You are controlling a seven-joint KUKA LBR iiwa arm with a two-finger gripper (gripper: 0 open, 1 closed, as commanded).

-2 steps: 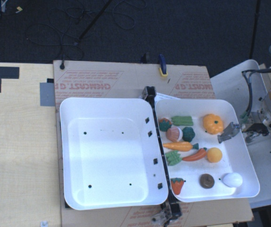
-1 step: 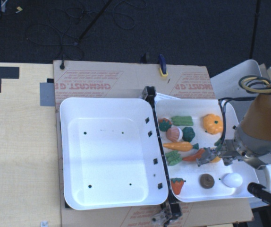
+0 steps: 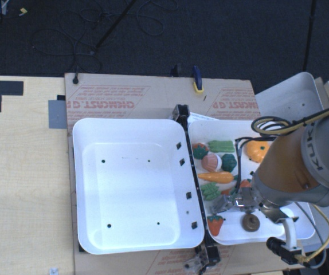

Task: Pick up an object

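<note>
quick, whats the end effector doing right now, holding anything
End effector: down in the right bin among the toy vegetables, beside the carrot; open or closed cannot be told, and no object is visibly held.

Two bins are sitting side by side on a cardboard sheet [image 3: 124, 99] that is lying on the bench [image 3: 21, 171]. The left bin [image 3: 84, 153] is lying left of the right bin [image 3: 302, 234], their rims meeting at a row of clips [image 3: 188, 195]. Toy foods are lying in the right bin's left part: a carrot [image 3: 216, 177] in the middle, a strawberry [image 3: 215, 224] nearer, a broccoli piece [image 3: 228, 162] farther. The arm [image 3: 293, 165] is reaching over that bin from the right.
</note>
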